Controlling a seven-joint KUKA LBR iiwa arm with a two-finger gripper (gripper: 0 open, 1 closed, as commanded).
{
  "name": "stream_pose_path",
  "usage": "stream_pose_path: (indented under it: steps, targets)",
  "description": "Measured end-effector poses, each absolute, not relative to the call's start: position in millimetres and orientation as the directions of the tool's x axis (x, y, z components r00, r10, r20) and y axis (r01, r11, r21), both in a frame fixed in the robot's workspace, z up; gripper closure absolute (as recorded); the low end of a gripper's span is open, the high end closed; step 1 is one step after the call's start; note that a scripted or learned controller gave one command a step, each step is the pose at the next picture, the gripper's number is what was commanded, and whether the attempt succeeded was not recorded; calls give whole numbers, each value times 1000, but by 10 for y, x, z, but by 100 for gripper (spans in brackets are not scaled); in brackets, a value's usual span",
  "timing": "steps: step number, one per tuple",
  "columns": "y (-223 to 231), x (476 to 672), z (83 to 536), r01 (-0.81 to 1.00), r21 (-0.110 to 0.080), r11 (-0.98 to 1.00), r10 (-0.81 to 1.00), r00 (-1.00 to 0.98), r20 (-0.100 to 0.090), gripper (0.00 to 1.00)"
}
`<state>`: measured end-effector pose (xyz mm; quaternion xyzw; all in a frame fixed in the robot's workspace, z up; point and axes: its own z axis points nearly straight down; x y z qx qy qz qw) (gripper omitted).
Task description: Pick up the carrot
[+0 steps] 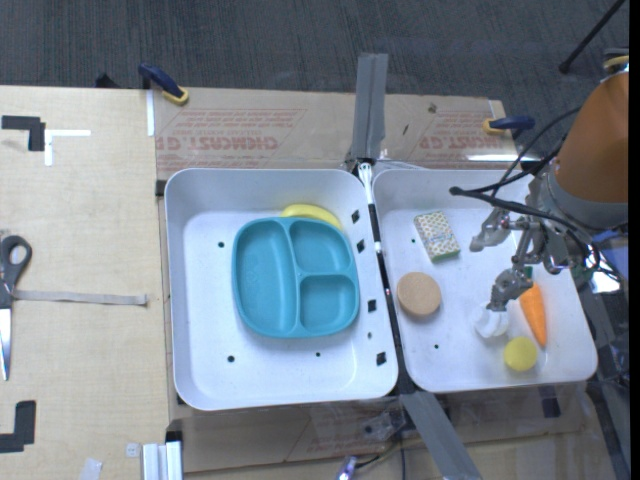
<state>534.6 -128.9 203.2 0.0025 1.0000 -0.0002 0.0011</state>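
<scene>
The orange carrot (535, 313) lies in the right bin (450, 368), near its right wall, pointing toward the front. My gripper (499, 306) hangs low over the bin floor, just left of the carrot and close against its side. The grey arm with its orange band reaches in from the right edge above it. Whether the carrot is gripped is unclear from this angle.
A yellow ball (519, 353) sits just in front of the carrot. A tan round disc (418, 294) and a patterned block (436, 235) lie further left in the same bin. The left bin (200, 358) holds a blue divided plate (296, 275) with a yellow item (312, 211) behind it.
</scene>
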Motion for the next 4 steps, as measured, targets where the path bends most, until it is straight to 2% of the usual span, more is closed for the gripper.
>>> stream_pose_path:
  steps: [1, 2, 3, 4]
  targets:
    - [-2153, 5052, 2100, -43, -2, 999, -43, -999, -6, 0]
    - [-2212, 5170, 929, -77, -1, 997, -77, -997, -4, 0]
    - [-2200, 5196, 1033, -81, -3, 997, -81, -997, -9, 100]
    - [-1892, 5101, 2840, -413, -4, 911, -413, -911, -7, 100]
